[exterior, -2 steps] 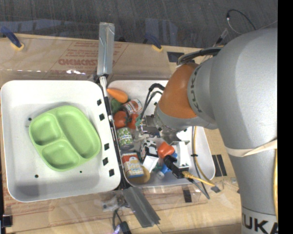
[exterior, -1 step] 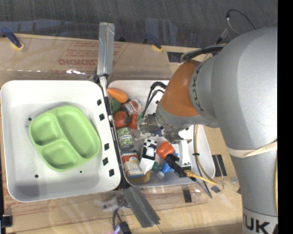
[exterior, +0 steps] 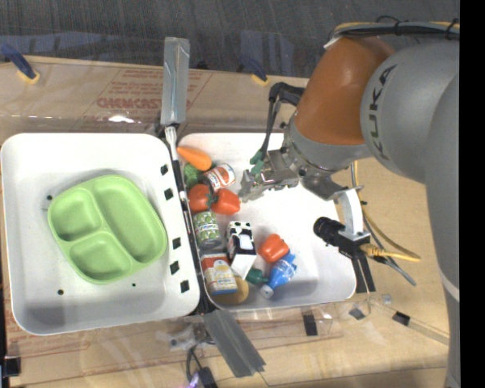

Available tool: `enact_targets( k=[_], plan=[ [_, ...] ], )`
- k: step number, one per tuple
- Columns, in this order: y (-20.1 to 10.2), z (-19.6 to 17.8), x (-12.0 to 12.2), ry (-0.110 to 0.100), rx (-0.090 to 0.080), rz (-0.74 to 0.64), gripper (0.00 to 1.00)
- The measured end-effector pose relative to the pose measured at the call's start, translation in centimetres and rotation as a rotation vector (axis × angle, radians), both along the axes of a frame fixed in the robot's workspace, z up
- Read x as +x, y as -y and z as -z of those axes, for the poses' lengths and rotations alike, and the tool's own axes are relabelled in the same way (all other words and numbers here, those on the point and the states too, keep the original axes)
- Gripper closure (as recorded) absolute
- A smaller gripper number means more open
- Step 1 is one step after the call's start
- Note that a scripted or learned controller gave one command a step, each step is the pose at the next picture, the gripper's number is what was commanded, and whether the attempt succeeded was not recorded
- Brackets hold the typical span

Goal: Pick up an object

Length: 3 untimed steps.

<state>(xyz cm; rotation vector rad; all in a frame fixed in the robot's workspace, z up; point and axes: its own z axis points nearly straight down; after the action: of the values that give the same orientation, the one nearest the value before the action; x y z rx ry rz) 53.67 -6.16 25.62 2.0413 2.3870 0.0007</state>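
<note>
The metal two-finger claw (exterior: 255, 183) hangs low over the right white plastic bin (exterior: 307, 156), close to the pile of toys along that bin's left wall. I cannot tell if the claw is spread or pressed together, because it is small and dark against the arm.

Just beside the claw's tip are a round red toy tomato (exterior: 226, 201) and a small red-and-white can (exterior: 219, 175). A long orange toy carrot (exterior: 195, 158) lies above them. Lower down sit a green-labelled jar (exterior: 208, 229), a black-and-white patterned box (exterior: 242, 234), an orange toy pepper (exterior: 272, 247), a blue plastic bottle (exterior: 281, 272) and a yellow-labelled bottle (exterior: 221, 277).

The big grey arm with the orange band (exterior: 352, 87) comes in from the right and bends down (its wrist points toward the pile).

In the left white bin (exterior: 24, 160) lies a light green divided plate (exterior: 107, 227).
</note>
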Motion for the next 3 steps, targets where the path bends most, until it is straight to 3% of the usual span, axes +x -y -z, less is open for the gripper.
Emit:
enact_targets(
  k=[1,2,3],
  plan=[
    [-3.7,6.6,3.8,-0.007,-0.001,0.653,1.0],
    [-1.4,6.5,5.3,-0.006,-0.001,1.005,1.0],
    [2.5,-1.4,6.9,-0.003,0.001,0.592,1.0]
  ],
)
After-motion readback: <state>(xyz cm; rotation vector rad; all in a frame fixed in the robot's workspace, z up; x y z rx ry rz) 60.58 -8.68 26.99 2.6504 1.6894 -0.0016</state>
